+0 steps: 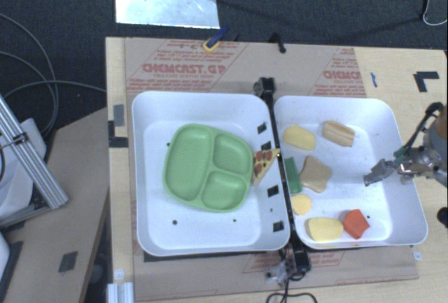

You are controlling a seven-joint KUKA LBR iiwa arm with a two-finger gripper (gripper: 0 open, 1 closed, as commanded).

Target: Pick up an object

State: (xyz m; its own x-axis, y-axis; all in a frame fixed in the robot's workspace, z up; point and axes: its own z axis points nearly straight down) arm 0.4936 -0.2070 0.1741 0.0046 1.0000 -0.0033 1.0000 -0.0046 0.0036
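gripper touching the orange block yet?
Apart. The camera view shows bare white bin floor between the gripper, over the right bin's right side, and the orange block near the bin's front wall.

Two bins (210,102), one plate (206,167), seven foods (299,137).

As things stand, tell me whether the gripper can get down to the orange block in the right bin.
Probably yes. The gripper hangs over the right bin, and the orange block lies below it in the view near the front wall, with bare floor between them. A yellow piece beside the block may crowd the grasp.
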